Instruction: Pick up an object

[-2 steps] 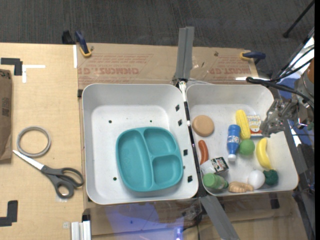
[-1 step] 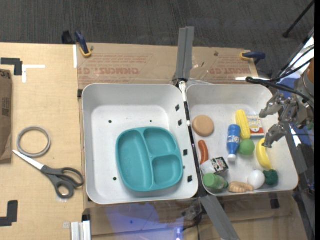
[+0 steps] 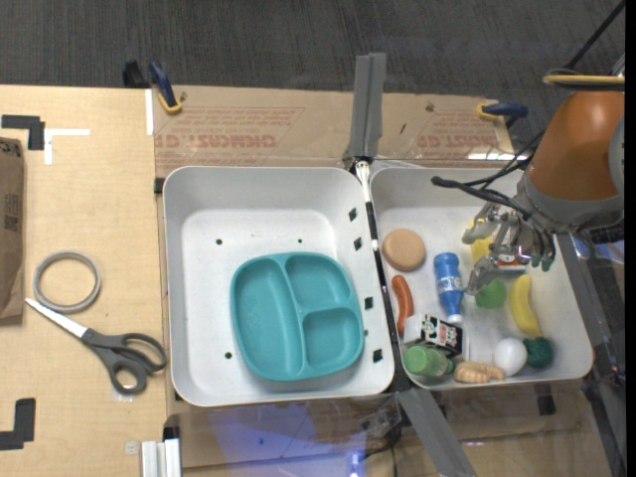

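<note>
At the right of the frame, the gripper point(image 3: 494, 262) hangs over a green ball point(image 3: 490, 294) and banana point(image 3: 523, 303); its opening I cannot tell. Both look like light, smooth toys, the ball best pinched across its middle.

The arm point(image 3: 581, 152) is mostly a fat rounded orange section up top, kind of glossy, with a grey collar underneath where the wrist starts. A few thin black cables loop off its left side. Below the grey part, the gripper point(image 3: 500, 241) is a busy little cluster of silver-grey metal bits with some yellow and a dab of red mixed in.
</note>
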You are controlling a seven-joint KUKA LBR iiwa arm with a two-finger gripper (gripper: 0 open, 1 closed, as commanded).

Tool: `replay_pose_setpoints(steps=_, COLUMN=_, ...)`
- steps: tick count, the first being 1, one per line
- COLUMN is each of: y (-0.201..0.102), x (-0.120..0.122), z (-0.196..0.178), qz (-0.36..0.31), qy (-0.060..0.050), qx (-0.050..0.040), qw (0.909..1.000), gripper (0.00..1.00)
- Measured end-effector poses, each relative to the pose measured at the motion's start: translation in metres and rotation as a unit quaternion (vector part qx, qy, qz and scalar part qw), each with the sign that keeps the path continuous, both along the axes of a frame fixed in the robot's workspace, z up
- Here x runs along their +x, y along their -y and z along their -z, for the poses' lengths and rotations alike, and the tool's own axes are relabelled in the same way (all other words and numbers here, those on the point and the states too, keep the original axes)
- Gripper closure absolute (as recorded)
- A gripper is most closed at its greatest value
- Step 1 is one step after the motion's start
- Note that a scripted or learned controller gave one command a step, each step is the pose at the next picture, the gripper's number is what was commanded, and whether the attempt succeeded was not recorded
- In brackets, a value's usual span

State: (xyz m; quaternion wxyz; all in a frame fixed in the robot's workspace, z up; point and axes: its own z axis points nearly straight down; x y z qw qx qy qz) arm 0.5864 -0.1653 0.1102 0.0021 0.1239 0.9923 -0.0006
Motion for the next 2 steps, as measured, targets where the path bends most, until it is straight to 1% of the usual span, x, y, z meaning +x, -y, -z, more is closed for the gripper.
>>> replay_pose_setpoints(steps=1, y=-0.0651, x=-0.0717, z=0.0142, qz=0.099, qy=0.008, qx=-0.0003, qw=0.9950, gripper=0.00)
replay_pose_setpoints(steps=2, y=-0.0647, x=-0.0694, z=0.0183, qz=0.267, qy=0.000, qx=0.0008, qw=0.9638, gripper=0.00)
